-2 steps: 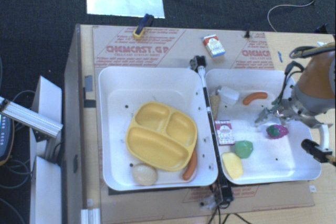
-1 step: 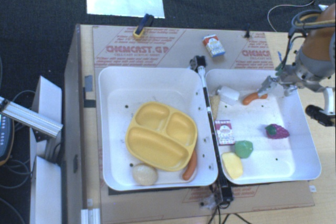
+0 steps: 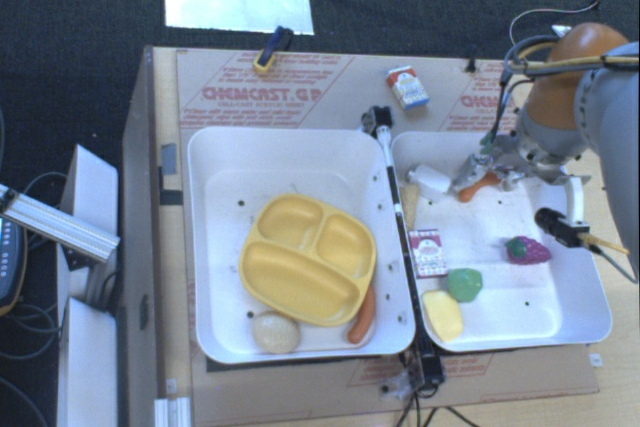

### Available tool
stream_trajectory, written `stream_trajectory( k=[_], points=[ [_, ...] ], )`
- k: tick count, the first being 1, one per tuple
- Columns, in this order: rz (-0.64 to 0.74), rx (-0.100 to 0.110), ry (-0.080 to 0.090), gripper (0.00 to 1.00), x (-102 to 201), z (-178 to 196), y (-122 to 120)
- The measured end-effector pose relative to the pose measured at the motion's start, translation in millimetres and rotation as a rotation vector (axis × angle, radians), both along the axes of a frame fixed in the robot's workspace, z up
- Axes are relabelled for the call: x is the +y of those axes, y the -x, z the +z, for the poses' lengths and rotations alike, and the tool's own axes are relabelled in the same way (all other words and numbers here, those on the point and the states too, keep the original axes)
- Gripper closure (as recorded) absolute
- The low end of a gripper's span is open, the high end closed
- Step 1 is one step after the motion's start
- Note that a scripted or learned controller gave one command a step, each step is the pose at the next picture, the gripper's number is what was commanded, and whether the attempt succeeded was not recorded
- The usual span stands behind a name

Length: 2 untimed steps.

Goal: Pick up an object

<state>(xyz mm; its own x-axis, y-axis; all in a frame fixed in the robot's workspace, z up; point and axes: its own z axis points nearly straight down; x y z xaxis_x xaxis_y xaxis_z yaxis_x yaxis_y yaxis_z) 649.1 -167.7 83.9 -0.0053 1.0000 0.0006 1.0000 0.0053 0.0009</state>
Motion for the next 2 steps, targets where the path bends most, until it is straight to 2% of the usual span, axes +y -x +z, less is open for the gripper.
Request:
stream_trajectory(
  k=[1,2],
  points=[
    [-0.002,0.002,0.002,0.00,24,1,-8],
    [0.000,0.005,0.001,1.00,24,11,-7]
  ],
)
